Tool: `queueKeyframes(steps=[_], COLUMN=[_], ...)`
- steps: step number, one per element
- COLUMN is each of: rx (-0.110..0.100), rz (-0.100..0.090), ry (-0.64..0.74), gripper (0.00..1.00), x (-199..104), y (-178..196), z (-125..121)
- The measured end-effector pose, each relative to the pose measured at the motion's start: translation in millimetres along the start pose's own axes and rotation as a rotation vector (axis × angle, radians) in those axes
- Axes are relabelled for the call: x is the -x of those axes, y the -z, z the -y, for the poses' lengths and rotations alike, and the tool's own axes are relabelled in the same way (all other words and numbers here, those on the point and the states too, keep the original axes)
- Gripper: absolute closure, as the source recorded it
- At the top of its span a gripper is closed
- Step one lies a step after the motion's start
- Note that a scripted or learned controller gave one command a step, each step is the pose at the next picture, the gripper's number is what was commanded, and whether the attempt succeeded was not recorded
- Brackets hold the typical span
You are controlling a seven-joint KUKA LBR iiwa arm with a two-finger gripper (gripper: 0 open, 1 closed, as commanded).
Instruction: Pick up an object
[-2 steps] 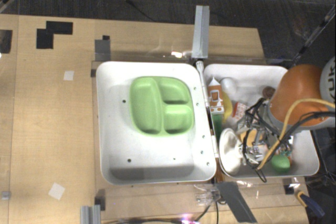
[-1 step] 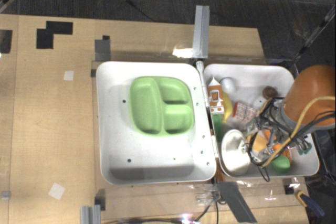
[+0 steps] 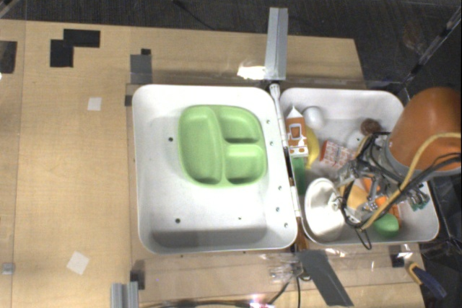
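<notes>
The right bin (image 3: pixel 346 99) holds a jumble of objects: a silver metal bowl (image 3: pixel 321 209), a small brown-and-white carton (image 3: pixel 294 133), a yellow item (image 3: pixel 312 151), a red-and-white packet (image 3: pixel 334 153), a pale rounded piece (image 3: pixel 312 114), a brown lump (image 3: pixel 370 126) and a green object (image 3: pixel 388 224). My gripper (image 3: pixel 359 191) is low in this bin, just right of the bowl and over an orange item (image 3: pixel 359 193). Cables and the wrist hide its tips. The arm's orange band (image 3: pixel 432 125) is above the bin's right side.
The left bin (image 3: pixel 155 177) carries a green divided plate (image 3: pixel 220 144) near its middle. A metal divider post (image 3: pixel 276 43) stands between the bins at the back. Wooden bench surface stretches to the left.
</notes>
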State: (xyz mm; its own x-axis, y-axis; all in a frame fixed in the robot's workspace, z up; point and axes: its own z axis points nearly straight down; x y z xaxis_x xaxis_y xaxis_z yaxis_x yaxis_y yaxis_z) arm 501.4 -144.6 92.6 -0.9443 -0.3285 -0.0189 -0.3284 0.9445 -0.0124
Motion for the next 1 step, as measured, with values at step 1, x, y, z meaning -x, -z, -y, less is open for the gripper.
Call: queueKeyframes(steps=[1], rx=[-0.006], rz=[0.012], ry=[0.093], gripper=[0.00], x=[14.0], y=[0.3], z=[-32.3])
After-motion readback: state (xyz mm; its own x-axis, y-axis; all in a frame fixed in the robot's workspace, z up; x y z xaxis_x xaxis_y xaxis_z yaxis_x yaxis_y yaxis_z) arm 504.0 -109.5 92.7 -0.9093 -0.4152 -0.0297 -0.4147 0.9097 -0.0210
